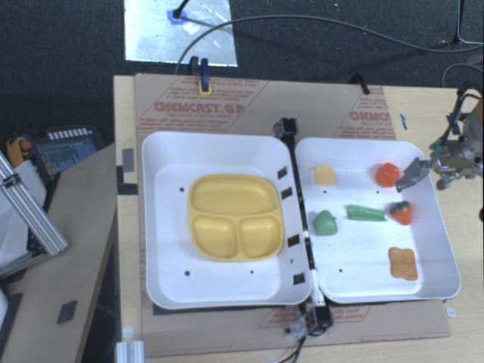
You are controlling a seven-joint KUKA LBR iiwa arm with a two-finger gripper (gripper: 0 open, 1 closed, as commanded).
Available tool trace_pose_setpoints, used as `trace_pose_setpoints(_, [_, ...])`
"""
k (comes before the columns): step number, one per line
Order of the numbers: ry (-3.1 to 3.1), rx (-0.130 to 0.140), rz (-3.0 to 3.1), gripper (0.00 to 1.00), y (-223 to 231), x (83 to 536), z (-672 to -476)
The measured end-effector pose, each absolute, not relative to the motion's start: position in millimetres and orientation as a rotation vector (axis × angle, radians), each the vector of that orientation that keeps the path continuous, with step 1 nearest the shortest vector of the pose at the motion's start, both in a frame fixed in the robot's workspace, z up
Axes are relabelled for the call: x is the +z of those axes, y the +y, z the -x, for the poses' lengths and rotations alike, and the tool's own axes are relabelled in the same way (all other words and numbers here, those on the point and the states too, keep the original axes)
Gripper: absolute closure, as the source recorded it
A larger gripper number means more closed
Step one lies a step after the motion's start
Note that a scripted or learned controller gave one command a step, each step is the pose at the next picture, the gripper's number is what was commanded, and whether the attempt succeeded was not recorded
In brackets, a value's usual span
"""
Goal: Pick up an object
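You're looking at the approach step here — gripper is hovering at the right bin's 3 o'clock rim, nothing between its fingers, though I can't tell if they're spread. Tomato is sitting just at its 9 o'clock — next move's needing a drop onto it.

Bright, even light falls from above, and the 2 white bins come out close to overexposed, their inner walls nearly blending with their floors. Shadows are soft and short: a faint grey band lies under the bins' lower rims on the bench. A foil-like sheet at the top shows patchy glare. The dark floor around the bench is dim and grainy. Focus is moderate overall; the end effector at the right edge looks slightly smeared, its outline soft.
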State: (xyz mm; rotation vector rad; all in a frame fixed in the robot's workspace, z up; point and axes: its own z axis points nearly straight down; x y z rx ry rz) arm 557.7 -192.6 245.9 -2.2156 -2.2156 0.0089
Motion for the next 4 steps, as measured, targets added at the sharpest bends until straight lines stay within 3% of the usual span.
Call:
trace_pose_setpoints(1, [-2.226,-0.001,2.219,0.00,-191.9,252.8,-560.1])
trace_pose_setpoints(4, [-2.222,-0.002,2.222,0.00,-191.8,84.2,-553.6])
